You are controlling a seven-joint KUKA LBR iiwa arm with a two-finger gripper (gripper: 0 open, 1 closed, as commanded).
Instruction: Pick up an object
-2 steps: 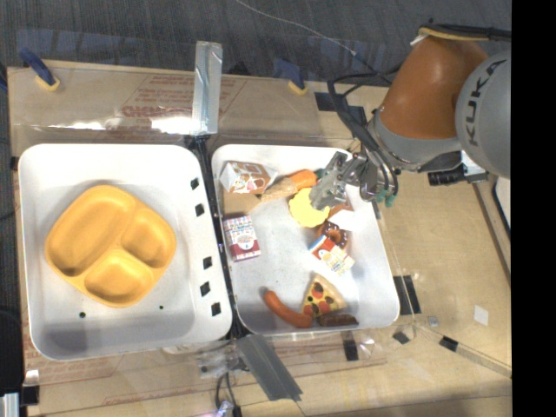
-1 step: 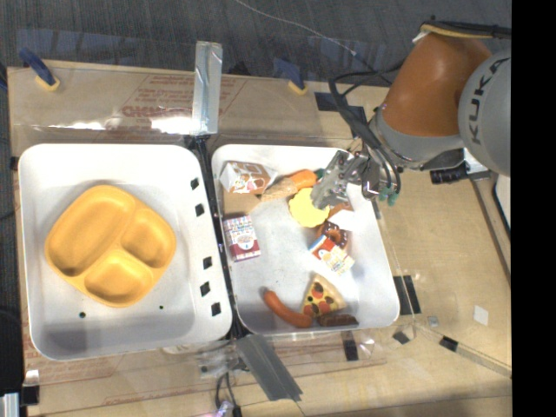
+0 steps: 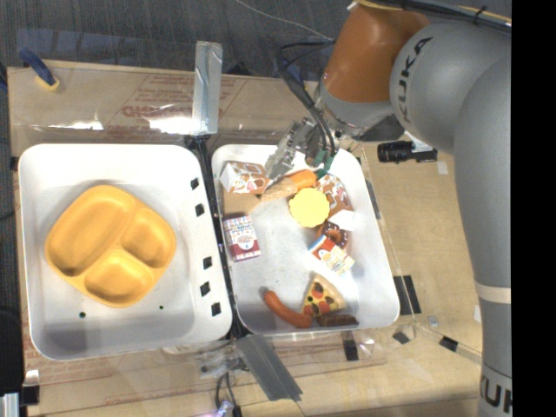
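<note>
Grey gripper (image 3: 285, 159) over right bin (image 3: 382, 276) – beside carrot (image 3: 294, 182)

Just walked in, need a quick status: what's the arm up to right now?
The KUKA arm reaches in from the right, with its gripper low over the far end of the right bin, near the carrot and a small snack box. Nothing visibly sits between its fingers. A yellow disc, sausage and pizza slice lie loose in that bin. The left bin holds a yellow divided tray.
</note>
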